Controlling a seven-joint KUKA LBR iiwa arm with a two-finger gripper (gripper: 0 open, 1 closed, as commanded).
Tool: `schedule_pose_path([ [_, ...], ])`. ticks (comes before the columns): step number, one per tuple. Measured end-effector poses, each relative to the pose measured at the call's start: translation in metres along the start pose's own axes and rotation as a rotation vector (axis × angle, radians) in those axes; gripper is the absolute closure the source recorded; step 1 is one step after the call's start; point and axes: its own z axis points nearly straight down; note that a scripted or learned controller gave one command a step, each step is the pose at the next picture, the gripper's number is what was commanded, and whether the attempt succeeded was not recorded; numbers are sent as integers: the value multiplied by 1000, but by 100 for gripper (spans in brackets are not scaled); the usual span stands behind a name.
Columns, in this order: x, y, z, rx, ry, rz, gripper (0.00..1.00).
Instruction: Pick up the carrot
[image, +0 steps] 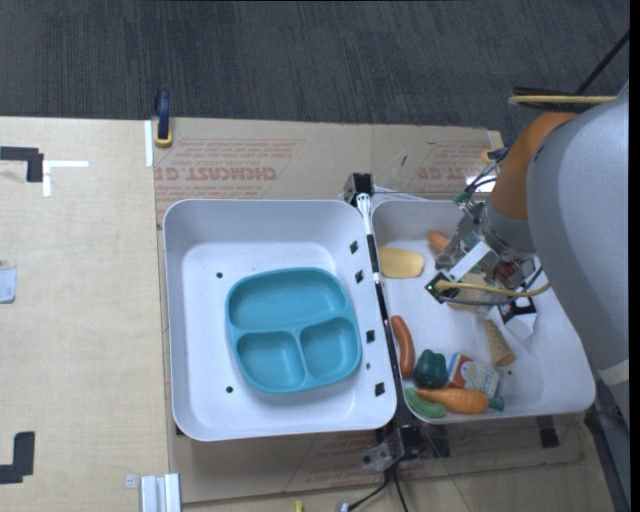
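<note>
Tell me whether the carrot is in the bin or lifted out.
In the bin. The carrot lies flat on the right bin's floor at its near edge, while the gripper hangs farther back, apart from it.

**Two bins, side by side**

The left white plastic bin (190, 330) holds a teal three-compartment tray (293, 328). In the right white plastic bin (560, 385), the orange carrot (455, 399) lies at the near edge, a red sausage (403, 343) along the left wall, and the two-finger gripper (470, 280) behind them.

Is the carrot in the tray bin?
No, the carrot lies in the right bin near its front edge, while the blue tray sits in the left bin.
</note>
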Motion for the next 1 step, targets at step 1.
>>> schedule_pose_path([
  [1, 34, 20, 3, 15, -28, 229, 0],
])
